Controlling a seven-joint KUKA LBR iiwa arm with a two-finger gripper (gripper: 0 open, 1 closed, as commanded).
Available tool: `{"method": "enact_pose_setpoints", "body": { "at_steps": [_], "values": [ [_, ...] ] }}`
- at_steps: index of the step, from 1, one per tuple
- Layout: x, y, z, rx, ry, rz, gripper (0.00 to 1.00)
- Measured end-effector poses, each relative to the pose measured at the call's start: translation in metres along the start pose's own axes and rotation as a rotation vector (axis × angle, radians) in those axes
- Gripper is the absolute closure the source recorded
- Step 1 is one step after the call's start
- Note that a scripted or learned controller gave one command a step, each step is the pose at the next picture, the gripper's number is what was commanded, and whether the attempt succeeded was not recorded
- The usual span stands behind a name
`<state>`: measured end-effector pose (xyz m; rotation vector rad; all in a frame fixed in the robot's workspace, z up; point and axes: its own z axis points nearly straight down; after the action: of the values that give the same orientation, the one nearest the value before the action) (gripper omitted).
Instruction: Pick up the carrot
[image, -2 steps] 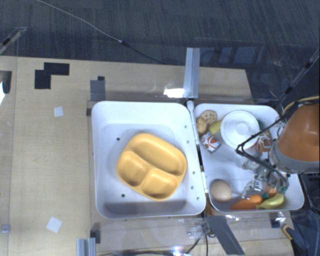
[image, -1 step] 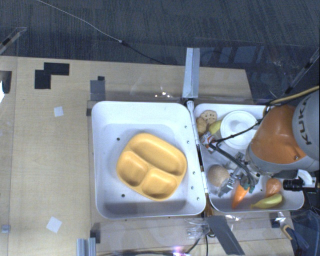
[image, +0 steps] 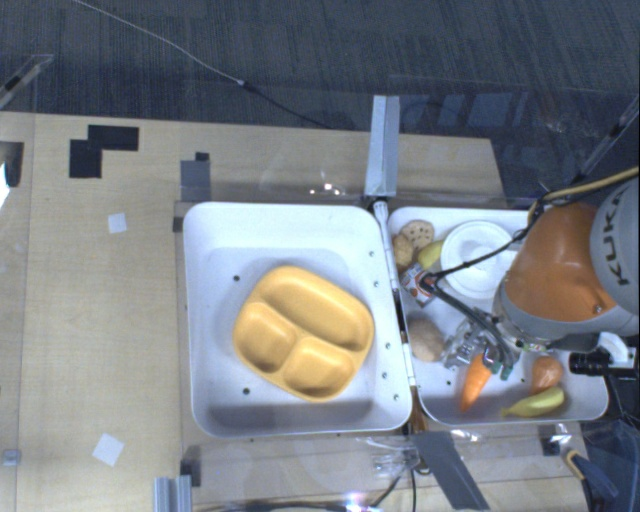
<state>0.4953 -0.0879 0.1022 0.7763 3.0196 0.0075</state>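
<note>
The orange carrot (image: 473, 387) lies in the right bin (image: 590, 408), near its front wall, with its tip pointing toward the front. My gripper (image: 480, 352) hangs right over the carrot's thick end, at the end of the grey arm with the orange band (image: 557, 268). The gripper's body hides where it meets the carrot, so I cannot see whether they touch.
Also in the right bin are a yellow banana (image: 534, 403), a reddish round fruit (image: 546, 372), a tan potato (image: 426, 340), a cookie (image: 414, 237) and a white bowl (image: 474, 252). The left bin (image: 210, 260) holds a yellow divided plate (image: 303, 331).
</note>
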Motion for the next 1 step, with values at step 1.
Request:
{"method": "enact_pose_setpoints", "body": {
  "at_steps": [1],
  "values": [
    [0.0051,0.0009,0.0114,0.005,0.007,0.306,1.0]
  ]
}}
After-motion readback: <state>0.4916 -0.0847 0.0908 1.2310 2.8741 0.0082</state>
